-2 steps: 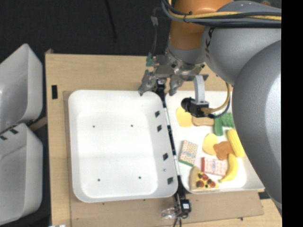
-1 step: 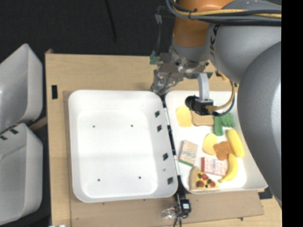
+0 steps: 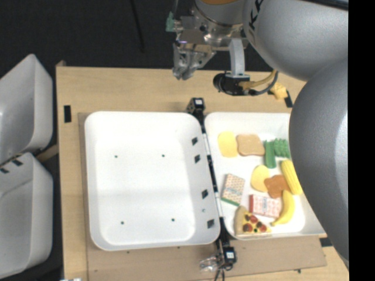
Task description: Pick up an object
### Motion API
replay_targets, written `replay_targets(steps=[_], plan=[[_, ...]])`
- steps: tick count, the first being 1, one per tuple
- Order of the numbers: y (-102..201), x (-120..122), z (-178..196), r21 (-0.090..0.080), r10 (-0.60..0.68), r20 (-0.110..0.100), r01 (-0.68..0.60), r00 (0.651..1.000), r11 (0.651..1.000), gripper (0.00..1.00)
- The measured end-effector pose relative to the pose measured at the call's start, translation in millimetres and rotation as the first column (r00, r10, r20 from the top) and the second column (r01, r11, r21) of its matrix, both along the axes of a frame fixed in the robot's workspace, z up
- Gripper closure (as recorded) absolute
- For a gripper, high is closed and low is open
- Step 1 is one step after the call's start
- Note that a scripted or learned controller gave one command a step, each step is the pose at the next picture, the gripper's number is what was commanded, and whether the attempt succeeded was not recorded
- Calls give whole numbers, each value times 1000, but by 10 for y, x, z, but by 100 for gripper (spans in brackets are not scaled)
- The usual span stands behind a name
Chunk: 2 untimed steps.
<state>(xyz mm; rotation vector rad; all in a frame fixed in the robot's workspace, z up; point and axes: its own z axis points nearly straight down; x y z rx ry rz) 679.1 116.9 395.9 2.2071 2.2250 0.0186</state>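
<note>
You see the grey two-finger gripper (image 3: 186, 63) hanging above the bench, behind the shallow white right bin (image 3: 304, 224) of toy food; its grip state you cannot tell.

Right bin (image 3: 246, 119) partly behind arm (image 3: 328, 157)

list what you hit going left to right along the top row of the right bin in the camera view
yellow slice → bread slice → green piece
</note>
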Motion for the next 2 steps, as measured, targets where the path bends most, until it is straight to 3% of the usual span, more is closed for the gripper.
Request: replay_targets(steps=[2], plan=[[1068,104,587,-2,-2,-8,2,1000,1000,100]])
